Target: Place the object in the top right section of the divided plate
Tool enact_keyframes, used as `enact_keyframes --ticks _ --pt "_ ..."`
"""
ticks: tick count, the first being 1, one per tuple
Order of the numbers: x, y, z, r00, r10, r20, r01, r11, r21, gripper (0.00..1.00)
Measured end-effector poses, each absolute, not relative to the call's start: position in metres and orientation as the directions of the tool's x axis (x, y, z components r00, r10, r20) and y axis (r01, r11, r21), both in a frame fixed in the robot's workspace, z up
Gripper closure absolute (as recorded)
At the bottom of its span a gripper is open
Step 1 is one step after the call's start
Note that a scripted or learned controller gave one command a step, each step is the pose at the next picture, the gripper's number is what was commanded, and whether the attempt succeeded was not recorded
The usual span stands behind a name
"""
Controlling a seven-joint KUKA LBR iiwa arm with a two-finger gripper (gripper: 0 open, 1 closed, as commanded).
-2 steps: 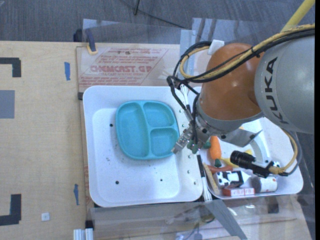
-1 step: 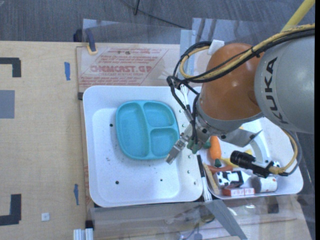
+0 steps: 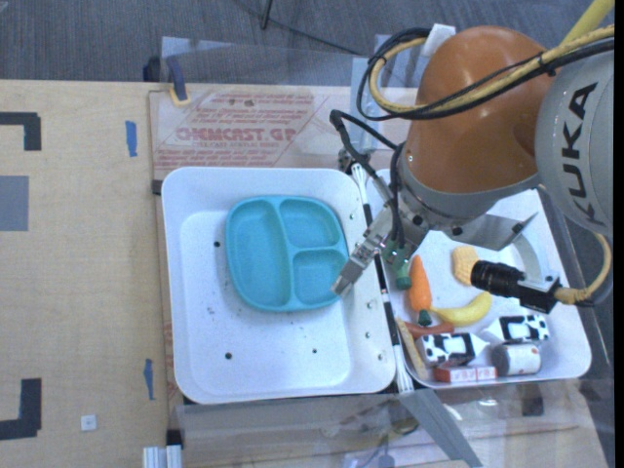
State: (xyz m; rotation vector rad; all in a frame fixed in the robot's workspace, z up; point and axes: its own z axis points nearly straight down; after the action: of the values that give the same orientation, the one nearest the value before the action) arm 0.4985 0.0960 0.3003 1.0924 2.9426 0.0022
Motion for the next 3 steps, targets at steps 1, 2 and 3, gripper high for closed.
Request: enact_keyframes --ticks 1,2,3 --pt "0.500 0.097 0.311 -0.759 0.652 -0.006 0.651 0.759 0.006 1.00" --pt "0.500 0.097 0.311 -0.759 0.651 -0.006 0.651 0.759 0.006 0.00" --pt "0.511 0.102 0.412 -0.744 0.668 -0.003 0.668 0.744 0.003 0.00"
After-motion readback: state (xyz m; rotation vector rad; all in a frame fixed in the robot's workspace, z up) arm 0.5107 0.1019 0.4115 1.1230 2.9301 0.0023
